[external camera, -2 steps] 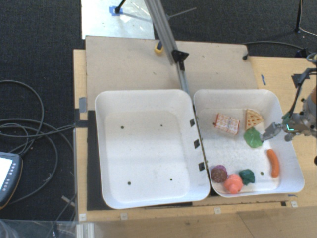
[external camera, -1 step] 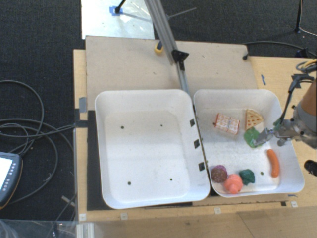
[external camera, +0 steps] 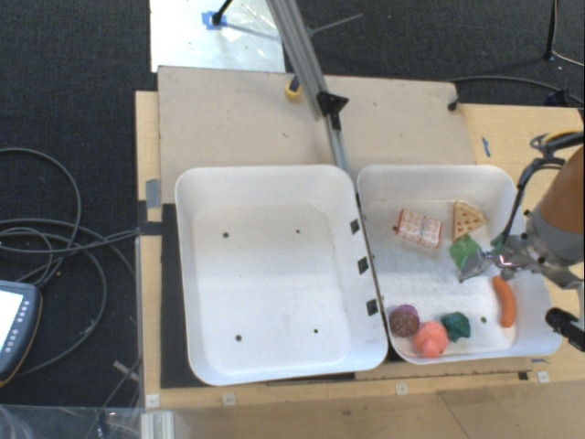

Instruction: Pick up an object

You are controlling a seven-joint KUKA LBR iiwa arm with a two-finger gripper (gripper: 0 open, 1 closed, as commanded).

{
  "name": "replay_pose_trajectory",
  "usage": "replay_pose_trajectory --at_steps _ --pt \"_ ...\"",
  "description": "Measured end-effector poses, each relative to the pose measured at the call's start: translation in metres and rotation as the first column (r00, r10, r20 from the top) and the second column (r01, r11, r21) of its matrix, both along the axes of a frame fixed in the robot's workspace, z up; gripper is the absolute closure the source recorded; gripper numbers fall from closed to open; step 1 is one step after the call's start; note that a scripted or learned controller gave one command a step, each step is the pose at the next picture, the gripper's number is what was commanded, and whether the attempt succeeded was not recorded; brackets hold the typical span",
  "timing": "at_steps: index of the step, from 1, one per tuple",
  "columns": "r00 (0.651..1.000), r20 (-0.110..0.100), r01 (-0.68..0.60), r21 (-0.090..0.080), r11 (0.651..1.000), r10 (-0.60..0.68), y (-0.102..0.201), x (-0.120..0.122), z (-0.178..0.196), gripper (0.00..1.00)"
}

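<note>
Arm reaching in from right, gripper (external camera: 483,265) hanging low over right bin (external camera: 430,179). Step in hand, by my reading — closing in on green object (external camera: 464,248), which is lying mid-bin, just beside gripper tip. Contact unclear; whether fingers are apart or together, cannot tell. Orange carrot-like piece (external camera: 504,301) lying just below gripper. Next move likely calling for fingers settling around green object, then straight lift — keeping clear of carrot-like piece.
</note>
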State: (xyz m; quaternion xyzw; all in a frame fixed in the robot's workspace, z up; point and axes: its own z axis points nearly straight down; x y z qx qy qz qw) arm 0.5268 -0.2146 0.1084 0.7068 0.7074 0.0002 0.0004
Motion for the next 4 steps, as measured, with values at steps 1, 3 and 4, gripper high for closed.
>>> replay_pose_trajectory --at_steps 1,3,4 --pt "1.000 -0.001 0.000 0.000 1.000 0.000 0.000 0.001 -0.018 0.00" --pt "1.000 0.007 -0.005 -0.003 1.000 0.005 -0.001 0.010 0.056 1.00" --pt "1.000 0.006 -0.004 -0.002 1.000 0.004 -0.003 0.008 0.100 1.00"
